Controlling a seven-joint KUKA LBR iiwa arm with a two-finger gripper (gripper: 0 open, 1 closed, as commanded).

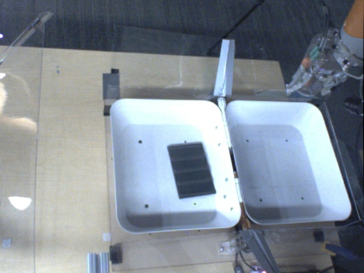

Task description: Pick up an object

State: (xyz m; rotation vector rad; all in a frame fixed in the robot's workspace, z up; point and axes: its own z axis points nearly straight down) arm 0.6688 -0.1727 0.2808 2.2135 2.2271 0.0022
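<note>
1. One gripper [315, 75] hangs at the upper right, beyond the far rim of the right bin [327, 118], over the edge of the surface [68, 152]; whether it is spread or pressed together I cannot tell, as its pale, partly see-through parts blur together. Nothing is seen between them.
2. Judged from that parked spot, well apart from any object, the pick has not begun, and the arm [354, 21] keeps clear so both bins lie open to the camera.
3. Right bin: shallow, white, smooth plastic with rounded corners and a few small dark dots on its floor.
4. Left bin [116, 152]: same make, touching its twin along a shared middle seam under an upright grey metal post [224, 67].
5. Task's thing: a dark flat rectangular pad [191, 169] lies near the left bin's middle, slightly skewed, matte, ribbed crosswise. Its low profile probably leaves little edge to pinch.
6. Surface: pale wood grain beneath a glossy clear sheet.
</note>
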